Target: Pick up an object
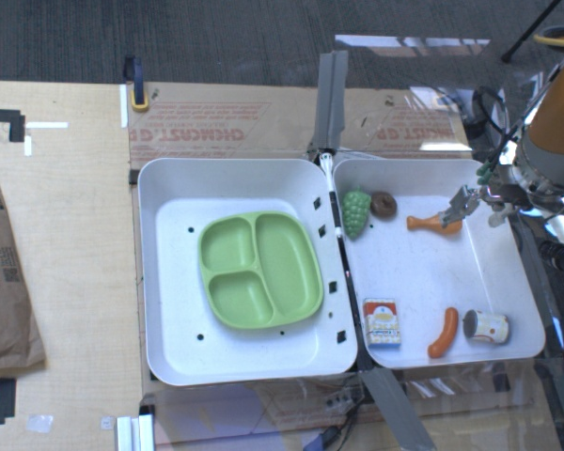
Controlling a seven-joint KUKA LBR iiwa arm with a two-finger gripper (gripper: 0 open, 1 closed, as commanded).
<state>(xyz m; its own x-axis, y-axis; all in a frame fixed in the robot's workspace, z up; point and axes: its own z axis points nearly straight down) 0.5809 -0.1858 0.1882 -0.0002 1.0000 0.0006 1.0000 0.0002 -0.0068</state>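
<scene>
Two white bins are being seen side by side on the tabletop (66, 158). The left bin (164, 346) is taking up the middle of the frame, and a green plate (260, 270) with three parts is being held flat inside it. In the right bin (423, 271), a bumpy green toy (356, 212) and a small brown ring (383, 205) are being kept near the top left corner. An orange toy (436, 224) is lying further right, and the end effector (470, 204) is being held just above its right end, at the right edge of the frame. Whether it is spread or pressed together cannot be told. Along the bottom of this bin, a small red and white box (382, 322), an orange sausage shape (443, 333) and a little white can (486, 327) are being seen lying apart.
</scene>
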